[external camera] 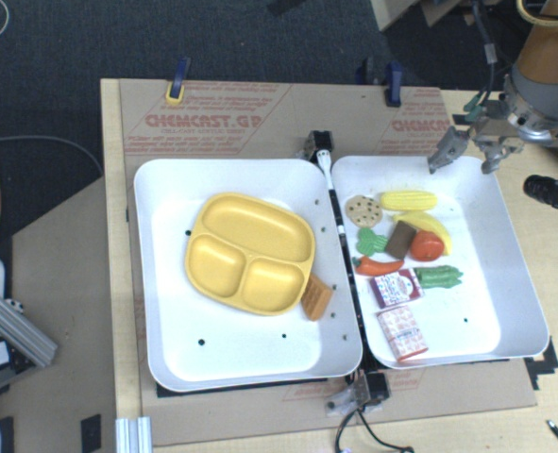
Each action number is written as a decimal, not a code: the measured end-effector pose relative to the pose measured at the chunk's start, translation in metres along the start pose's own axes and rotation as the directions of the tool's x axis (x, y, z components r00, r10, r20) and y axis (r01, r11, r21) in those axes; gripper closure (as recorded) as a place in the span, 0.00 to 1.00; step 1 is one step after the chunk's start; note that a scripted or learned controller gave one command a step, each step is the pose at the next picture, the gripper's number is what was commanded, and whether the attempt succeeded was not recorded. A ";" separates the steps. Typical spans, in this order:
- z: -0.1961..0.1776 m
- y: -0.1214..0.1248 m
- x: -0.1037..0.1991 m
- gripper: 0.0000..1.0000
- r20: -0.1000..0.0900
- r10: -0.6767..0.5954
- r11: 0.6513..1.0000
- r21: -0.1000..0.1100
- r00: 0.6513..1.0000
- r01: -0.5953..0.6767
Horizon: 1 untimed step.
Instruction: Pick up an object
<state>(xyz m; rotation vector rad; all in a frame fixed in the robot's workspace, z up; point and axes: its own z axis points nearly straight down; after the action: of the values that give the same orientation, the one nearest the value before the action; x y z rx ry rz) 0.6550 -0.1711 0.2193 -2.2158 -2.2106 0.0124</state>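
Toy food [403, 239] lies heaped in the right bin [505, 281], nothing lifted.
The hand [467, 155] hangs spread and bare over the right bin's far rim; its arm is cut off at the frame edge. A brown block [400, 240] partly hides a banana [431, 225] behind it.

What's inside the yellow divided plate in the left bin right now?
The yellow divided plate has three compartments, all showing bare yellow with nothing in them. A small brown block leans against its outer rim. Whatever is beneath the plate is hidden.
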 end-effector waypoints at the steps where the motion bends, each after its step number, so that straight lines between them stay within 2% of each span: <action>1: -0.009 0.003 0.000 0.00 0.003 -0.003 1.000 -0.015 1.000 0.003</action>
<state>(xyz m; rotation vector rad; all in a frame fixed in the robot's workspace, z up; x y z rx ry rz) 0.6580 -0.1707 0.2285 -2.2217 -2.2226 -0.0007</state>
